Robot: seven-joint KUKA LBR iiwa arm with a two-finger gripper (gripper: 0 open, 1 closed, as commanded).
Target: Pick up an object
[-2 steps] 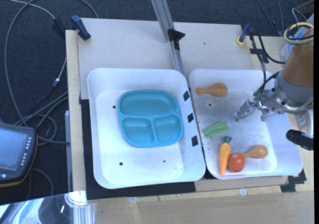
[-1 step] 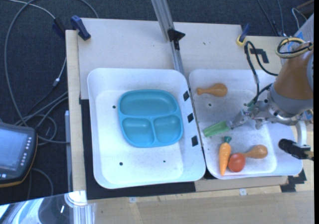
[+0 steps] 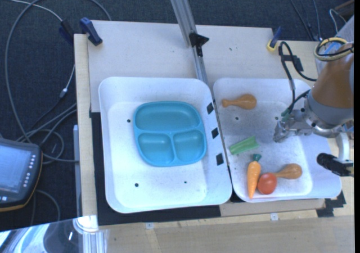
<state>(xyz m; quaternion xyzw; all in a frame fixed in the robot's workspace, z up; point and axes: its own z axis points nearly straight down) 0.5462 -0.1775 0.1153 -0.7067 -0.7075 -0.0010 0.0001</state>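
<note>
The right bin (image 3: 315,190) holds several toy foods. A tan drumstick (image 3: 239,101) lies near its far left side. A green piece (image 3: 243,145) rests by the left wall, with an orange carrot (image 3: 253,175) and a red tomato (image 3: 266,183) just in front of it. Another tan drumstick (image 3: 289,171) lies beside the tomato. My gripper (image 3: 279,132) hangs over the middle of the right bin, to the right of the green piece and above the near drumstick. Nothing shows between its fingers.
The left bin (image 3: 118,190) carries a blue divided plate (image 3: 169,132). A slanted metal pole (image 3: 181,4) crosses the bench's far side down to the gap between the bins. Cables (image 3: 289,63) trail along the arm at the far right.
</note>
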